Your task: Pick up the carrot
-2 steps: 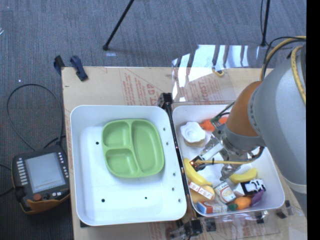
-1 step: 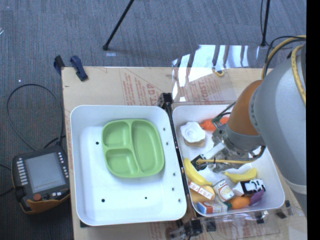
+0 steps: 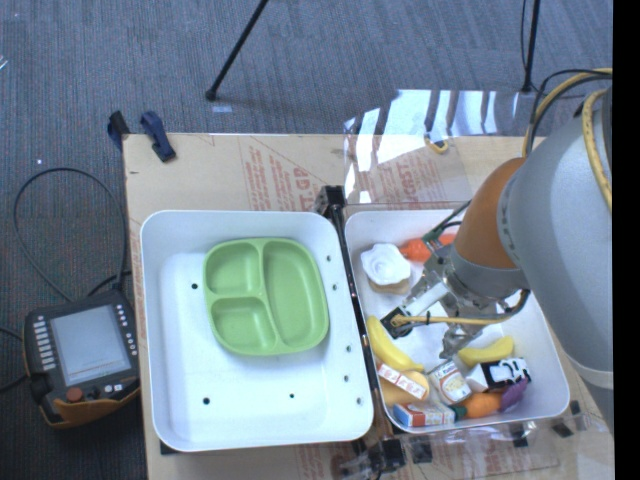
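The carrot (image 3: 481, 404), a small orange piece, lies near the front edge of the right bin (image 3: 556, 353), beside a purple item (image 3: 512, 396). My gripper (image 3: 450, 336) hangs over the middle of that bin, above and to the left of the carrot and apart from it. Nothing shows between its tips. A yellow banana (image 3: 385, 344) lies just left of the gripper, and a second yellow piece (image 3: 488, 350) just right of it.
The right bin also holds a white cupcake-like item (image 3: 386, 265), an orange-red piece (image 3: 417, 251) at the back, a black-and-white box (image 3: 505, 372) and small cartons (image 3: 412, 393). A green divided plate (image 3: 266, 294) sits in the left bin (image 3: 175, 368).
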